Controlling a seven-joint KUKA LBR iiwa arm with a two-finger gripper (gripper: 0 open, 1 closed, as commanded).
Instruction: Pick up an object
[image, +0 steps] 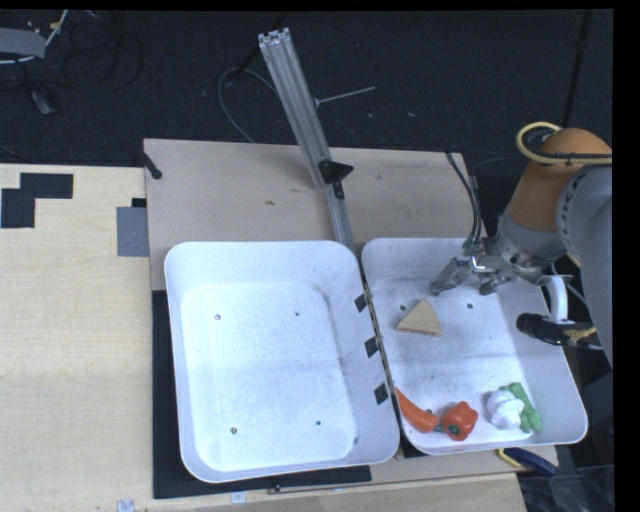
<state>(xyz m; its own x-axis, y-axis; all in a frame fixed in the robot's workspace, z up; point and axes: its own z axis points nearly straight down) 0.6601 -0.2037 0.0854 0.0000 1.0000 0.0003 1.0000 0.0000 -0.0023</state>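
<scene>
Soft, even light is falling from above. The two shallow white plastic bins (265, 262) are shining bright, almost washed out, and the pale wooden bench top (70, 290) is glowing too. The dark floor behind is staying very dim. Shadows are faint. The whole picture is looking grainy and a little blurry.

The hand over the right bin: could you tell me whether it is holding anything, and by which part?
Nothing is held: the hand hangs above the right bin, apart from the tan wedge.
</scene>
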